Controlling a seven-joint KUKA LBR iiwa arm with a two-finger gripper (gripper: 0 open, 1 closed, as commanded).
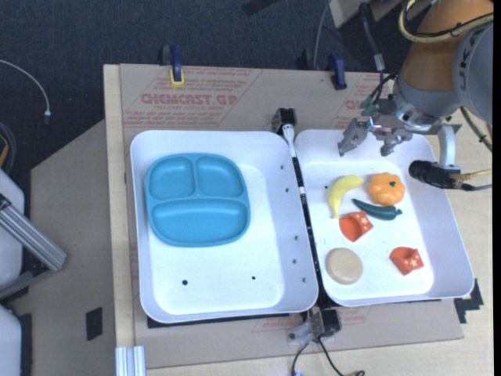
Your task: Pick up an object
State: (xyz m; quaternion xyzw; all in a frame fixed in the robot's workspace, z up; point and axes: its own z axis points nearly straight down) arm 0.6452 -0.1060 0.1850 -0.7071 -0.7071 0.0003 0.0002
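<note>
Seemingly nothing has been picked yet. From the camera view above the bench, the gripper hangs over the far end of the right bin, its two fingers spread apart with nothing between them. The candidate objects lie on the bin floor nearer the camera: a yellow banana, an orange pepper just beside it, a dark green chilli lying along the pepper's near side, a red piece near the banana's lower tip, a beige round biscuit and another red piece toward the near corner. All rest apart from the fingers. The left bin carries a blue divided plate. By my reading the whole task remains: choosing a target, descending, closing and lifting. The banana and pepper are nearest the gripper, so either seems the likely choice.
</note>
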